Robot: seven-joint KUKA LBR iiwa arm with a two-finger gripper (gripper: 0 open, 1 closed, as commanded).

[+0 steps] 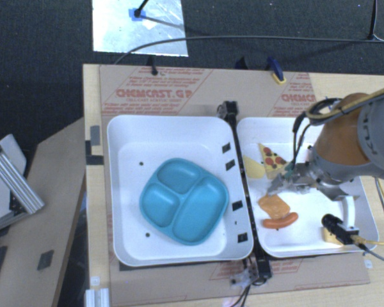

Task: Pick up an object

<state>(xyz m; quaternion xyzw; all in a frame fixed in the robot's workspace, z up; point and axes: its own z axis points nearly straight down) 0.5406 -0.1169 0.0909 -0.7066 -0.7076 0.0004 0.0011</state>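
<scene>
In the right bin (307,245) lie a pizza slice toy (272,157), a pale yellow wedge (251,166) by the divider, an orange lump (274,204) and an orange-red sausage (280,220) just in front of it. My gripper (283,181) hangs low over the middle of this bin, between the pizza slice and the orange lump, very near both. The grey arm with its orange band (336,142) reaches in from the right and hides the bin's back right part. I see nothing clearly held.
The left bin (125,171) holds a blue divided plate (182,200). Black clips (230,110) join the two bins along the divider. Brown cardboard (179,88) lies under the bins, and a blue clamp (275,68) sits at its back edge.
</scene>
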